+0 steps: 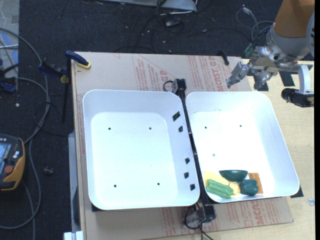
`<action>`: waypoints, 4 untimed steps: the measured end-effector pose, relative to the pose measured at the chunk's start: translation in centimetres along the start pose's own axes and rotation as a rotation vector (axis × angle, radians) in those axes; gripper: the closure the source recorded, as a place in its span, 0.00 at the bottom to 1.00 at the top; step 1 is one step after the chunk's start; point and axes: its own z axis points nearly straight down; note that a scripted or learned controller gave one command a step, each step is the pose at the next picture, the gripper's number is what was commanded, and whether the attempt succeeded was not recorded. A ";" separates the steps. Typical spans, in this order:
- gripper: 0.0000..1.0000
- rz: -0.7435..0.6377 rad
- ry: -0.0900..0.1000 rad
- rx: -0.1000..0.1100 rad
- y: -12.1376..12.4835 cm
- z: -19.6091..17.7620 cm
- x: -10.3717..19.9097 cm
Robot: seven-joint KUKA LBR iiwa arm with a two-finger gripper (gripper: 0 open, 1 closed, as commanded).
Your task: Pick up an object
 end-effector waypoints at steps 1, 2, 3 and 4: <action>1.00 0.000 0.000 -0.001 0.0 -1.0 0.0; 1.00 -0.003 0.000 -0.014 -4.8 -23.1 6.8; 1.00 -0.005 0.002 -0.005 -11.6 -25.8 11.5; 1.00 -0.005 0.001 -0.001 -14.9 -25.5 17.1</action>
